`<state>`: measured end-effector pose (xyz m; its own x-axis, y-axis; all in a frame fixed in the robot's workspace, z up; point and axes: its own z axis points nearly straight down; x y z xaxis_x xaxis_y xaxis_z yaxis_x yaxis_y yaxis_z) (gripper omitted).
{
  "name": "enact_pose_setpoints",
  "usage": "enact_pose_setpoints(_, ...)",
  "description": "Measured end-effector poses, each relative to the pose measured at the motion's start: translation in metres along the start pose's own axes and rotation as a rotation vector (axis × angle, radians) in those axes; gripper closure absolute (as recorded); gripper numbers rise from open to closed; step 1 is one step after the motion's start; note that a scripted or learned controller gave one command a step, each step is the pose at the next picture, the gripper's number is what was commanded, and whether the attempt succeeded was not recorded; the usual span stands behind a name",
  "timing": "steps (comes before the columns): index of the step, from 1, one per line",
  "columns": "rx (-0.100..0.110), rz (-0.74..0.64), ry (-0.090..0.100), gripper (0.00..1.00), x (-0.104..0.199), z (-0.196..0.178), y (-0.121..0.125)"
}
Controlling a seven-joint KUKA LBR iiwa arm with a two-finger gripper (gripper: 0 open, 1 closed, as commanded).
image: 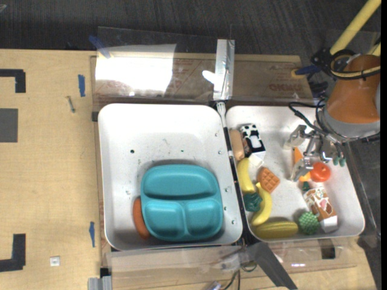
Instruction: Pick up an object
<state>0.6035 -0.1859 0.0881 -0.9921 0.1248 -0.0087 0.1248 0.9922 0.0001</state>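
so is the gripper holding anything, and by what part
Cannot be told: the gripper sits low in the right bin just above the orange ball, but nothing is clearly between its fingers.

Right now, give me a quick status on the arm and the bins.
Gripper low in right bin, nothing seen held. Orange tomato toy right beside it. Carton and banana crowd nearby; teal tray in left bin.

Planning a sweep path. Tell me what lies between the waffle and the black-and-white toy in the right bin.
In the camera view, between the waffle and the black-and-white toy lies a small white piece, with the top of the banana just to its left.
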Motion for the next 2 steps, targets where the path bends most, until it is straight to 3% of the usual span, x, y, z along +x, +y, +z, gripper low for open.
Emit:
enact_pose_setpoints(1, 0.000, 0.123, 0.003, 0.00, 0.013, 0.000, 0.018)
enact_pose_setpoints(2, 0.000, 0.122, -0.008, 1.00, 0.010, -0.013, 0.018)
